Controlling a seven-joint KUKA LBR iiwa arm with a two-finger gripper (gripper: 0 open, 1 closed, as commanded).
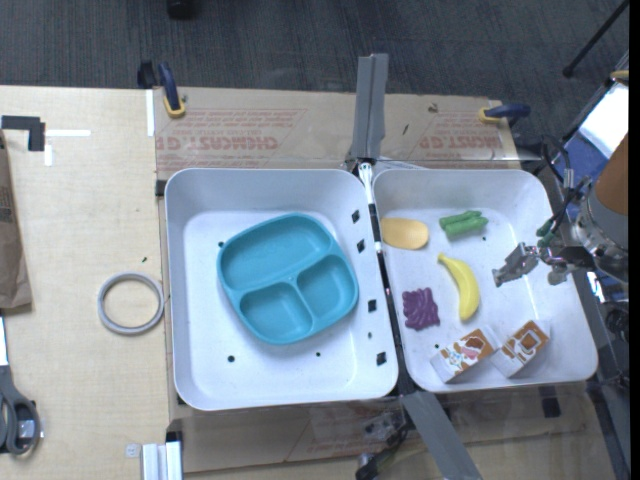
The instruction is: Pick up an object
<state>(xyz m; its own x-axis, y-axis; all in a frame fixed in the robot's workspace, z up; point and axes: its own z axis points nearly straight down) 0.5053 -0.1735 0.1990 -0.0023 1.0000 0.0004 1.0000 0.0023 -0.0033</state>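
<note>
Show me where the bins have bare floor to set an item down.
Left bin: bare strips around the blue tray. Right bin: bare along the far wall, above the green toy. Crowded near the banana, grapes and cartons.

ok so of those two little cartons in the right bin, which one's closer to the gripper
The right-hand carton, nearer the bin's right wall. It lies below the gripper, while the other carton sits further left, under the banana.
</note>
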